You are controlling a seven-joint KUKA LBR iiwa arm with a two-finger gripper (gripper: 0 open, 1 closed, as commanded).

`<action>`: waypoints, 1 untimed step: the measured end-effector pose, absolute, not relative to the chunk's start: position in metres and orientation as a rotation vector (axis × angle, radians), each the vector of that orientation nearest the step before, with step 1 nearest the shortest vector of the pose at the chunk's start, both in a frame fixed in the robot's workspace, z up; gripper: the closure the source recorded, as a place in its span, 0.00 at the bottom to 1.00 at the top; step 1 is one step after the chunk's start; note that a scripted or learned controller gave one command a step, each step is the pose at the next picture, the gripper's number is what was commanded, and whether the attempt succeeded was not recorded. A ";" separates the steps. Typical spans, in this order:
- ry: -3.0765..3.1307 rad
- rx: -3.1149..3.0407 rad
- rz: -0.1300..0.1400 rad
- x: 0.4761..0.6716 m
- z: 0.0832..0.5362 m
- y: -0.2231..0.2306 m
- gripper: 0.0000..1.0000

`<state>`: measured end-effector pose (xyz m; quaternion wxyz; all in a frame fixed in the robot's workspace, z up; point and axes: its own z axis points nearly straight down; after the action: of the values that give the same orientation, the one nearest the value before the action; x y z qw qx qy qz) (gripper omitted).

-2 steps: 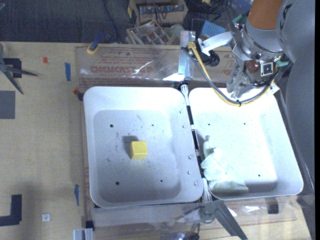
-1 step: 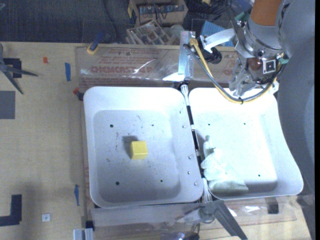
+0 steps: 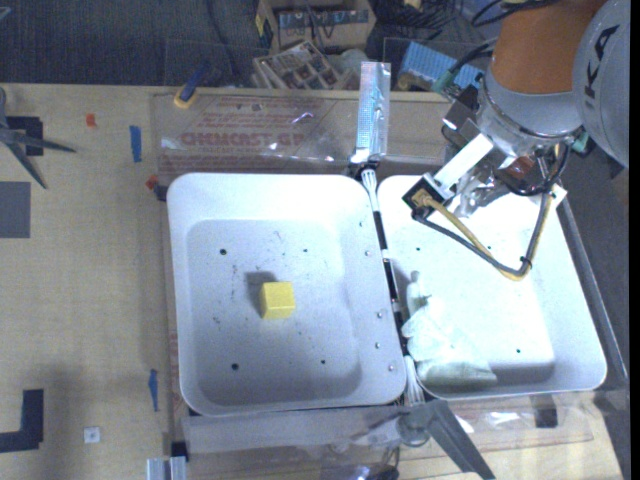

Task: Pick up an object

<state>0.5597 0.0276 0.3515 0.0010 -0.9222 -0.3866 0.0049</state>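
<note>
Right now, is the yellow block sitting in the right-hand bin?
No. The yellow block lies on the floor of the left bin, while the right bin holds a pale crumpled item.

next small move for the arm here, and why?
Probably swing left toward the yellow block. It lies alone in the left bin, while the gripper hangs over the right bin, well away from it. The pale crumpled item looks harder to grasp.

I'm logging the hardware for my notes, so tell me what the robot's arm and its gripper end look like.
The arm is grey, with a broad orange band above the wrist and part of a dark letter on its grey shell. The gripper end is a cluster of white and dark parts. A yellow and black cable loops below it, over the right bin.
</note>
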 end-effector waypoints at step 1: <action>-1.221 -2.893 0.025 0.561 0.359 0.031 1.00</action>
<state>0.5613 0.0310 0.3587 0.0007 -0.9212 -0.3889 0.0080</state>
